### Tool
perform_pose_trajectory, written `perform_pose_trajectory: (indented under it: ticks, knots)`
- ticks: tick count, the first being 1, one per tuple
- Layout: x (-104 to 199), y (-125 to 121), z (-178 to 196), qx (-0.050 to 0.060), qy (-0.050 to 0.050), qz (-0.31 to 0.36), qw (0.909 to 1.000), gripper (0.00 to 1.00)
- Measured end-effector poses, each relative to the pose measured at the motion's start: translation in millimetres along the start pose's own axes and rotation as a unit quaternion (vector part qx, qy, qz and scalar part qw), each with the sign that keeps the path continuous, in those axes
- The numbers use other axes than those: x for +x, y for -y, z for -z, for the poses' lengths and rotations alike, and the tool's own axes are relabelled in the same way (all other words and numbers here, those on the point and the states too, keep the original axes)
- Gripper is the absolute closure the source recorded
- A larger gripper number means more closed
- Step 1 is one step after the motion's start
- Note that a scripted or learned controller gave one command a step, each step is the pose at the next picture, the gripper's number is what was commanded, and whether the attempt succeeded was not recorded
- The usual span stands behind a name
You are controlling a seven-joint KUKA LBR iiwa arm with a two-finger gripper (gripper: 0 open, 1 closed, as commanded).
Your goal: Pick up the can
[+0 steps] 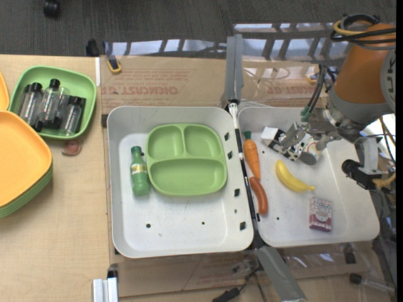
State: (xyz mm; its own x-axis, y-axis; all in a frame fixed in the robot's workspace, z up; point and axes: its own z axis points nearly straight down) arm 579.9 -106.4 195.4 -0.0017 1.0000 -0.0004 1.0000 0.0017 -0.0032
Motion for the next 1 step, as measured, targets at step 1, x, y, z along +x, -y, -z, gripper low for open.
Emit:
perform_pose_trajectory:
  ticks: [1]
  knots:
    - [-0.9, 0.1, 8.1, 0.001, 0.000, -0.001, 1.0000, 1.00]
